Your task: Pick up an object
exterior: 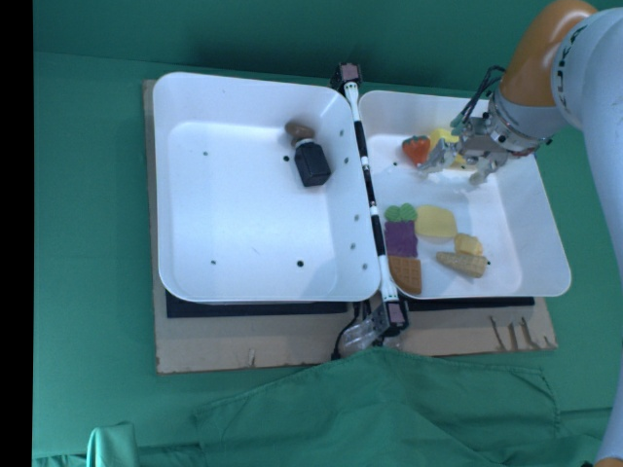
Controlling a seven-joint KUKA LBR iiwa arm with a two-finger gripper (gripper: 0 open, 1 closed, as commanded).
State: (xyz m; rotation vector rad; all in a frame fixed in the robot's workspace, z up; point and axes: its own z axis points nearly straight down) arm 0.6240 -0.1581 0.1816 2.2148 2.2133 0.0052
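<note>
One end effector (456, 160) over right bin (545, 251), grip state unclear; strawberry (417, 149) beside, tip apparently pointing down-frame.

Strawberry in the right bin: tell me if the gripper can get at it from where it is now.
Probably yes. The strawberry lies bare near the bin's back edge, nothing on top, and the gripper hovers just beside it over the same bin.
</note>
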